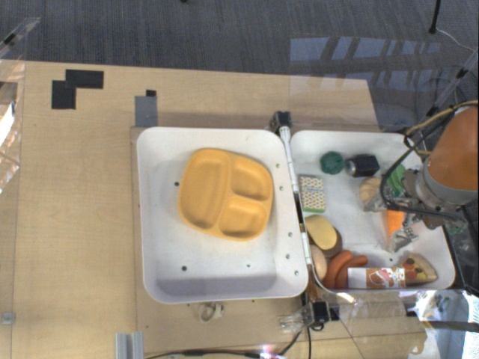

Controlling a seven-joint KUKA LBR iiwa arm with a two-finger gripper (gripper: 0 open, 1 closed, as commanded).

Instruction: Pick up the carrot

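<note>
Looming over the right bin's (449, 264) right side, the grey arm with its orange band (458, 152) is reaching down toward the bin floor. Its gripper (405, 232) is hanging just beside the carrot (394, 221), whose orange body is showing at the gripper's left and seems to be running roughly up and down in the view, though part is hidden by cabling. How far apart the gripper is set cannot be told, and nothing is plainly showing in its grasp. A short shift leftward over the carrot is probably what matters next.
</note>
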